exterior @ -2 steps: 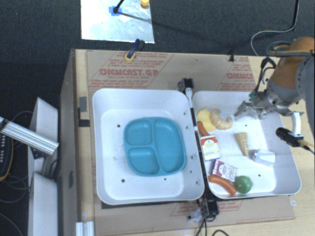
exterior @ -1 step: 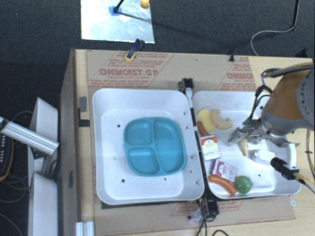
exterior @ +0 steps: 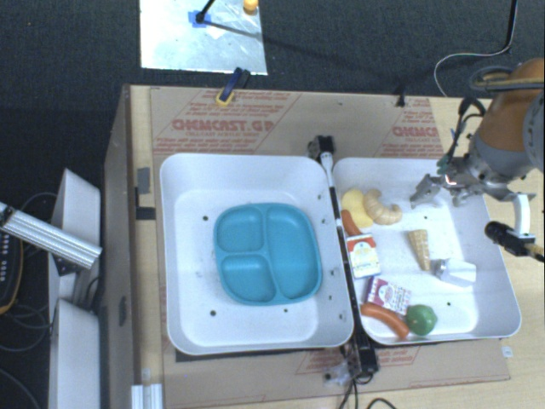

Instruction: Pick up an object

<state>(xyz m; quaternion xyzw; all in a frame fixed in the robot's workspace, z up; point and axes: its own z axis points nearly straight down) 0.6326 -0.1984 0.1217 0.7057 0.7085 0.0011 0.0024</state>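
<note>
My gripper point(exterior: 444, 194) hangs over the far right part of the right bin point(exterior: 498, 292), open, with nothing between its fingers. Below and left of it lie the toy foods: a yellow piece point(exterior: 354, 209) touching a tan croissant point(exterior: 381, 211), an orange sausage point(exterior: 348, 223), a cone point(exterior: 419, 248), a small red-and-white carton point(exterior: 363, 256), a second carton point(exterior: 388, 296), another sausage point(exterior: 385, 319) and a green fruit point(exterior: 421, 318). A white-grey piece point(exterior: 454, 271) lies at the right. The croissant is the nearest thing, to the gripper's left.
The left bin point(exterior: 187, 228) holds a blue divided plate point(exterior: 266, 253). A black divider point(exterior: 336, 228) runs between the bins. A black part of the arm point(exterior: 509, 238) juts over the right bin's right rim. Cardboard lies behind the bins.
</note>
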